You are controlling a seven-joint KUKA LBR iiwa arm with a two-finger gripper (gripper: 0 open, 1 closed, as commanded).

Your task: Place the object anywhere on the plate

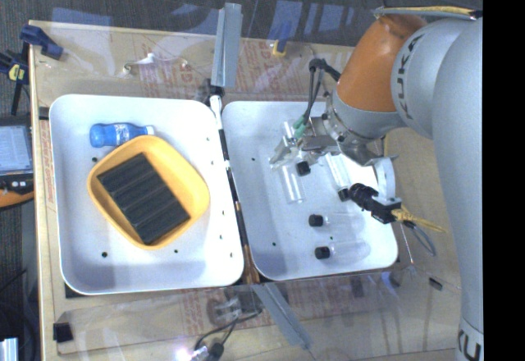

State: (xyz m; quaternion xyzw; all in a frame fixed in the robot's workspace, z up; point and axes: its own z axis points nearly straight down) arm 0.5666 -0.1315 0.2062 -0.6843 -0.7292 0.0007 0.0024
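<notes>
I see blue bottle [117, 134] lying lengthwise left-right, cap rightward, touching yellow plate [148, 189] in left bin [66, 261]; gripper [297, 156] over right bin [262, 261], jaws' state unclear.

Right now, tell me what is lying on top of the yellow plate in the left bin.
A dark, ribbed rectangular pad lies flat across the middle of the yellow plate, hiding the plate's centre. A blue object sits beside the plate's far rim; whether they touch is unclear.

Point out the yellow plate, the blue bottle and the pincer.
yellow plate [190, 185]: camera view, bare yellow rim, right side.
blue bottle [111, 134]: camera view, middle of its body.
pincer [293, 173]: camera view, between its fingertips.
</notes>
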